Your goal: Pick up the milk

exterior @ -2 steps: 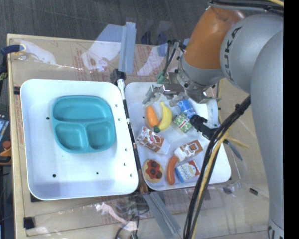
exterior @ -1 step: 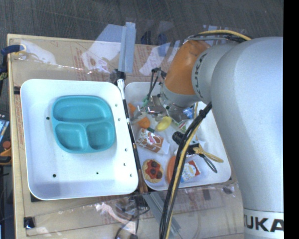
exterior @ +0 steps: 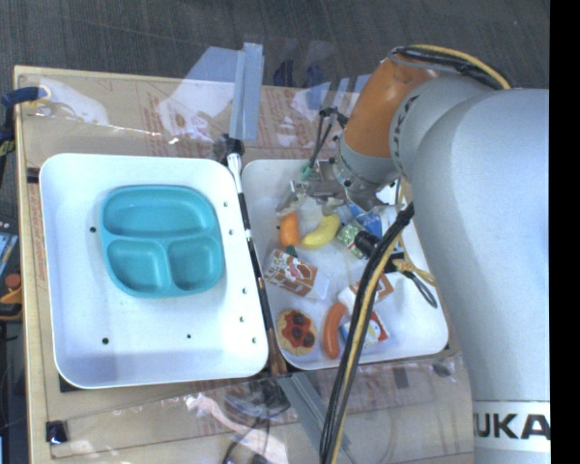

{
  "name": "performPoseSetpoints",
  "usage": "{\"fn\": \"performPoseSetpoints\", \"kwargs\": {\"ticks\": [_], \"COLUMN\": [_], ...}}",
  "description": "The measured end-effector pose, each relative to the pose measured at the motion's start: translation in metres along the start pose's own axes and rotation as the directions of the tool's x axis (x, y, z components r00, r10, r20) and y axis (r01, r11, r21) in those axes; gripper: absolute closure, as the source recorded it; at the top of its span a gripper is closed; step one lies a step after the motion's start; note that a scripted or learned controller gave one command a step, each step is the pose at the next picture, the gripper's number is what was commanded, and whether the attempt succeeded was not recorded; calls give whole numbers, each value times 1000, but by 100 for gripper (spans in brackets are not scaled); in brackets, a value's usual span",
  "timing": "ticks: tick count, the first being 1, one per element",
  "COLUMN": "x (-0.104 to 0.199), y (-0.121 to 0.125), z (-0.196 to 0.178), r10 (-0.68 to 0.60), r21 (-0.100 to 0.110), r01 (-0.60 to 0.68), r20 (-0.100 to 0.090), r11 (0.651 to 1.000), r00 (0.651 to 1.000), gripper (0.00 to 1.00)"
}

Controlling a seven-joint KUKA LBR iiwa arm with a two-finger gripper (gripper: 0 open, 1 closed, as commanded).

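Note:
In the right bin [exterior: 267, 184], a white carton with blue and red print, which looks like the milk [exterior: 369, 325], lies near the front right corner. A black and yellow cable partly covers it. A second small carton [exterior: 292, 272], brown, red and white, lies on its side near the bin's left wall. My gripper [exterior: 312, 186] hangs low over the back of the bin, just behind a yellow banana [exterior: 321, 232] and an orange carrot [exterior: 288, 228]. It is well apart from both cartons. The wrist hides much of it.
A toy pizza slice [exterior: 297, 330] and a hot dog [exterior: 334, 329] lie at the right bin's front. A green and blue item [exterior: 354, 232] sits beside the banana. The left bin [exterior: 68, 336] holds a teal divided plate [exterior: 162, 237]. The arm covers the right bin's right side.

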State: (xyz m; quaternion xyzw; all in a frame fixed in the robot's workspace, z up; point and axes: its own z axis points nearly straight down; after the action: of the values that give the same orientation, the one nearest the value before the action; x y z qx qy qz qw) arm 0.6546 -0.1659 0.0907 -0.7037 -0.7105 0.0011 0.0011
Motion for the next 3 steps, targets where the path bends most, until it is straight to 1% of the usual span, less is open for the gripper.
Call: {"fn": "performPoseSetpoints", "kwargs": {"ticks": [1, 2, 3], "x": [1, 112, 35], "y": [0, -9, -23], "z": [-9, -121, -134], "r10": [-5, -19, -291], "r21": [3, -2, -1], "r01": [5, 19, 291], "r20": [-1, -1, 1], "r11": [1000, 1000, 957], "r00": [1000, 1000, 957], "gripper": [100, 100, 100]}}
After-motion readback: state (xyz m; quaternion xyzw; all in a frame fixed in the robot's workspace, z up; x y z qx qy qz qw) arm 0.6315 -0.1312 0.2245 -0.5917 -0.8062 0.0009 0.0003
